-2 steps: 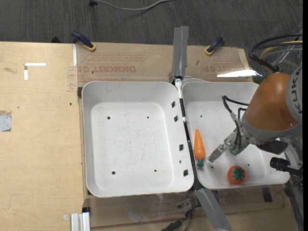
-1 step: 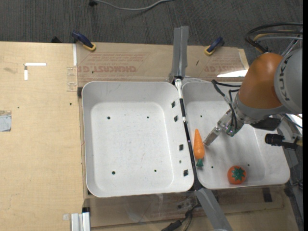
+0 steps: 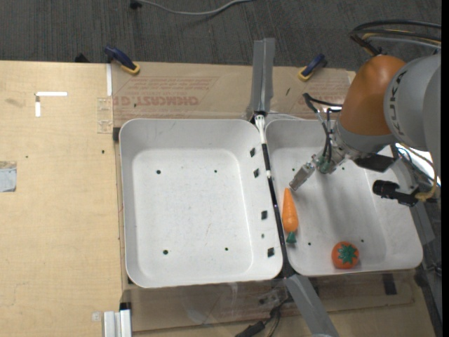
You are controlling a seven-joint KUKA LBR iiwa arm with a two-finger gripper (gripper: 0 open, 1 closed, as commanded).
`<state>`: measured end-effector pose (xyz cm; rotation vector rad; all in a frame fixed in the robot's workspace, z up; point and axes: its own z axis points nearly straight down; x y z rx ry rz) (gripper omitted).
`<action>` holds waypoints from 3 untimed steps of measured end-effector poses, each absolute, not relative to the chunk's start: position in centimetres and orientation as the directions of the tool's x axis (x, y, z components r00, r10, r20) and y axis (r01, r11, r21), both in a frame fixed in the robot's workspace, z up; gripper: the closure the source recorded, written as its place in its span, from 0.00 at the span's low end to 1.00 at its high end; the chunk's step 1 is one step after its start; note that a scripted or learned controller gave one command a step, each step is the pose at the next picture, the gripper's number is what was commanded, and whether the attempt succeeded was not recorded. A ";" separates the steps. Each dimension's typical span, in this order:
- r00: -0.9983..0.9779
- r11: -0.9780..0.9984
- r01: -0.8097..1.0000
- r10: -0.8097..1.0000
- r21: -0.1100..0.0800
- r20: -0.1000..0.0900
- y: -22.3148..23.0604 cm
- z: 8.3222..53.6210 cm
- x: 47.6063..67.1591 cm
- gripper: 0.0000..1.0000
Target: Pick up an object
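Two fingers on your gripper (image 3: 300,178) are looking spread and gripping nothing, hanging just above the carrot (image 3: 289,213) lying against the right bin's (image 3: 393,262) left wall. You're judging this as approach; next, you're needing to lower and close. Tomato (image 3: 345,255) sitting near front.

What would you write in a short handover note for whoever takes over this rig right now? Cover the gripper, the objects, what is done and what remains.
Gripper: low in the right bin, just above the carrot's upper end; whether it is open or shut cannot be told, and nothing is seen held.
Carrot: lies along the right bin's left wall.
Tomato-like orange toy: near the right bin's front edge.
Done: arm is over the carrot; no pick visible.
Left: grasp one object and lift it.
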<state>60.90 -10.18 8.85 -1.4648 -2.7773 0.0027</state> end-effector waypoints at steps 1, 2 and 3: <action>-0.286 0.286 0.958 0.958 -0.007 0.003 -10.6 8.8 52.9 0.00; -0.472 0.472 0.881 0.881 -0.006 0.006 -10.6 8.8 47.6 0.00; -0.414 0.414 0.910 0.910 -0.005 0.003 -10.3 8.8 53.0 0.00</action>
